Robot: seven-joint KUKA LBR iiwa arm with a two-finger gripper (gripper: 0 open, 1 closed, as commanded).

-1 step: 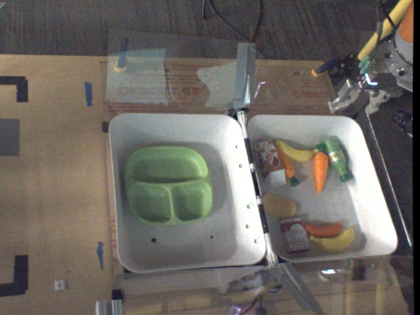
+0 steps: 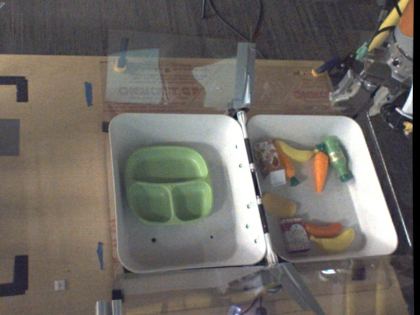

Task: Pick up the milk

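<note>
Nearest the camera, in the right white bin (image 2: 377, 195), a yellow toy banana (image 2: 336, 241) lies along the front wall. A red-orange toy pepper (image 2: 323, 228) touches it just behind. Beside them, to the left, is a small red-and-white box (image 2: 294, 235). Further in, near the bin's left wall, rests a flat tan toy slice (image 2: 280, 205).

The left white bin (image 2: 125, 228) holds a green plastic plate with three compartments (image 2: 169, 184), set at its middle.

Towards the far half of the right bin, an orange toy carrot (image 2: 319, 170) lies beside a green toy bottle (image 2: 338, 157). A smaller orange carrot piece (image 2: 289, 169) lies to their left. A second yellow banana (image 2: 295, 151) curves behind that piece. The white milk carton with red print (image 2: 267, 157), as best I can judge it, lies on its side in the far left corner, against the banana.

My gripper (image 2: 346, 89) hangs beyond the right bin's far right corner, over the brown bench (image 2: 52, 176), well apart from the milk. I cannot tell whether it is open or closed.
</note>
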